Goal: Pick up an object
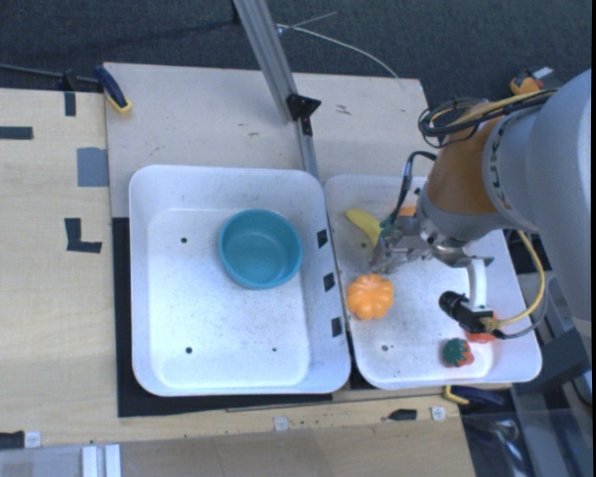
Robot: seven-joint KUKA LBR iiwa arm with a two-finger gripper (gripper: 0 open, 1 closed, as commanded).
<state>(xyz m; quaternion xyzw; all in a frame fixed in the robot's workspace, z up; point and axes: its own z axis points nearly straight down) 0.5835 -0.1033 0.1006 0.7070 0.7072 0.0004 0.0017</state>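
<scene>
In the right bin [417, 366] an orange pumpkin-like toy [370, 297] lies near the left wall. A yellow banana-shaped piece [363, 224] sits farther back, and a small red and green strawberry-like object [457, 352] rests near the front right. My gripper [385, 254] reaches down into the right bin between the yellow piece and the orange toy, just above and right of the orange toy. I see nothing held between its fingers. The left bin [169, 296] holds a blue bowl [260, 248].
A slanted metal pole [270, 53] crosses above the bins at the back. Cables and a black connector [462, 311] hang from the arm over the right bin. The wooden bench [40, 266] spreads to the left.
</scene>
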